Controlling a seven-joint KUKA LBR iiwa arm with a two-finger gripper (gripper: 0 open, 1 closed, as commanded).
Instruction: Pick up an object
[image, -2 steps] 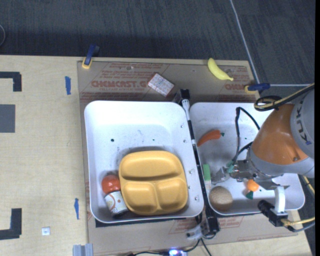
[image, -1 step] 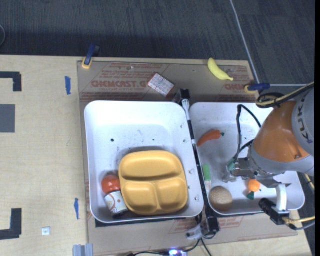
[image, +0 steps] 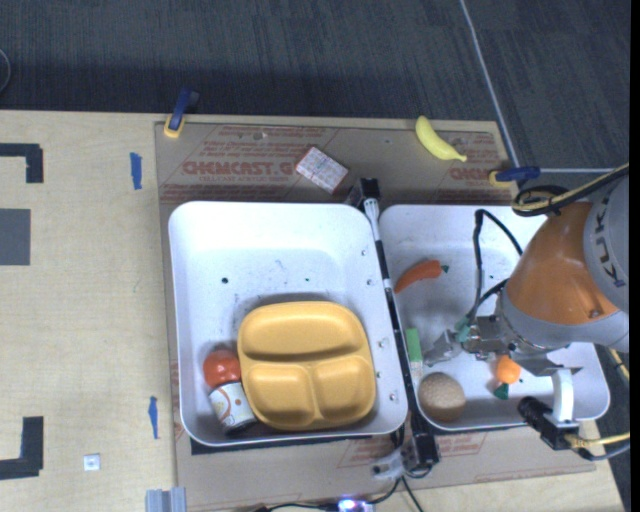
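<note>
orange arm (image: 560, 275) over right bin (image: 445, 235)

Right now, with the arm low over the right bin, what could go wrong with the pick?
1. The gripper sits near the bin's left wall, so it may scrape the wall.
2. The brown round object lies just below it and may roll away if nudged.
3. The small orange object is partly hidden under the wrist.

**Arm low over the right bin**

The gripper (image: 462, 340) sits in the right bin (image: 440, 225), near a brown ball (image: 442, 393) and a carrot (image: 418, 273). The left bin (image: 270, 235) holds a yellow tray (image: 305, 362) and a small can (image: 230, 403).
</note>
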